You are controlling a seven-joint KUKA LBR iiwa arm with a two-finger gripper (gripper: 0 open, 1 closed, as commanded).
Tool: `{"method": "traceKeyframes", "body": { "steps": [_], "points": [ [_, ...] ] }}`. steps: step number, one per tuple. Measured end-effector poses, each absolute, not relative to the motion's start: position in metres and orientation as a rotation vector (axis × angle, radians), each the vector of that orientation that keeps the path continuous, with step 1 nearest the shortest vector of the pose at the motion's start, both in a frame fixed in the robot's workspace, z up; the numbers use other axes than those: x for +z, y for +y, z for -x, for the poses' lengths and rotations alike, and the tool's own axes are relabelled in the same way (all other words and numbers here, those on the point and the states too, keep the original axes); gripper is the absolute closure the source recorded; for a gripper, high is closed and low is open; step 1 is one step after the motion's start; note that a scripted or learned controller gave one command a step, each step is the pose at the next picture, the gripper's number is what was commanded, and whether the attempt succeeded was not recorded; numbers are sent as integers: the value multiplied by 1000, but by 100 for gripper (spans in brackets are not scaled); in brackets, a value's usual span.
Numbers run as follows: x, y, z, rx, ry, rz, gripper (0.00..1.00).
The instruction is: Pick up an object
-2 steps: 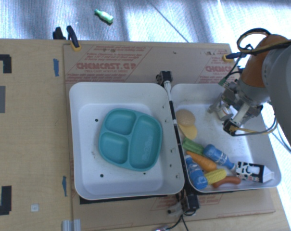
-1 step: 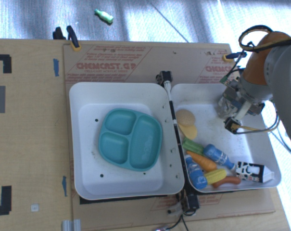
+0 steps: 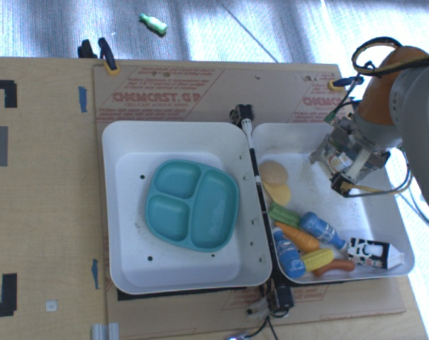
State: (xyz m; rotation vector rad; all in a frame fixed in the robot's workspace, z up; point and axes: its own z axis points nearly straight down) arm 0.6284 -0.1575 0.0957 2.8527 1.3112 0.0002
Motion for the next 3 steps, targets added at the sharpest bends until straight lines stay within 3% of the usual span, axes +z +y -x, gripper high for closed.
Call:
{"method": "traceKeyframes", "body": {
  "steps": [1,2,3],
  "points": [
    [106,-157,-629,1,1312,-2851,100],
    [106,-157,-629,0,1312,-2851,0],
    [116,-157,-629,2,1312,-2849,100]
  ]
}}
